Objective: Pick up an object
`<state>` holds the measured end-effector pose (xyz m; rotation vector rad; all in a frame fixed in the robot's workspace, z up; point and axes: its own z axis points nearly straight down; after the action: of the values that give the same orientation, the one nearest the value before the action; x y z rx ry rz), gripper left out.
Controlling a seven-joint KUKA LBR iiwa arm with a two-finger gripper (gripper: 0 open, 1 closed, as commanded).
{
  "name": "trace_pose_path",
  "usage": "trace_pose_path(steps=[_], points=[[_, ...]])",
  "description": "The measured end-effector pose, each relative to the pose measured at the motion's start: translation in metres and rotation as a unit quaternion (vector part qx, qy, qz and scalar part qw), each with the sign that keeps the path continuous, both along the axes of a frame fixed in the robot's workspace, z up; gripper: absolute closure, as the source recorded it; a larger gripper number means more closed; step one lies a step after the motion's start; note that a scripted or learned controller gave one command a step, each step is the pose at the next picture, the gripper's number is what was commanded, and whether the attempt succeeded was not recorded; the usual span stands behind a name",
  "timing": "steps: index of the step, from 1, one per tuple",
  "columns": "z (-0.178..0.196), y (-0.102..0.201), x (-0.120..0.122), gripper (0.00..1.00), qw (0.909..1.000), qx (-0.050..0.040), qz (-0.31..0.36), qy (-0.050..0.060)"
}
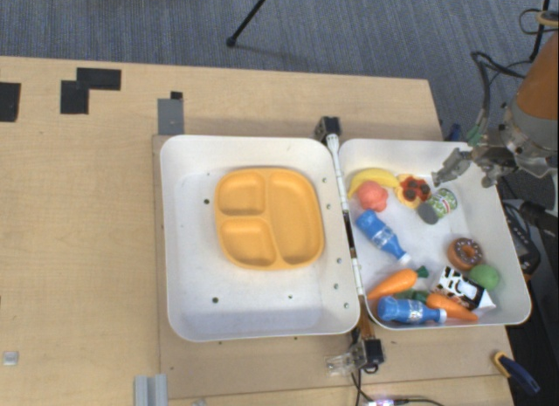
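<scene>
A: Right-hand shallow white bin (515, 247), crowded with toys. Nearest the two-finger gripper (469, 167): a small grey-and-green can (439, 204), lying on its side just below and to the left of the fingertips.

B: Gripper's state?

A: Spread open, nothing between the fingers. One finger (452, 167) angled down-left towards the can, the other off to the right. Hanging over the bin's upper right corner, grey wrist and orange band behind it at the frame edge.

B: Long axis of the can?

A: Roughly diagonal, grey end low-left, green end up-right, pointing back towards the gripper. Probably best straddled across that axis, not along it.

B: Neighbours?

A: A small red-and-orange toy (413, 189) close on the can's left, then a red ball (372, 196) against a yellow banana (374, 177). Farther down: a blue plastic bottle (381, 235), a chocolate doughnut (465, 252), an orange carrot (392, 284). All well apart from the fingertips.

B: The other bin?

A: An orange divided plate (266, 218) on the left, far from the arm. Hardly the likely target.

B: Judgement?

A: Short drop down-left onto the can; some risk of nudging the red-and-orange toy.
</scene>
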<state>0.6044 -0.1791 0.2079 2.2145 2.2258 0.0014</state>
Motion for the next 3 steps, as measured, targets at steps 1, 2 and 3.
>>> trace_pose_path(steps=[1, 2, 3], points=[[-0.109, -0.027, -0.043, 0.0, 0.9994, 0.0003, 0.035, 0.002], [-0.123, -0.027, 0.02, 0.0, 0.9931, -0.0004, 0.117, -0.001], [-0.121, -0.027, -0.059, 0.0, 0.9127, -0.0027, 0.409, -0.002]])
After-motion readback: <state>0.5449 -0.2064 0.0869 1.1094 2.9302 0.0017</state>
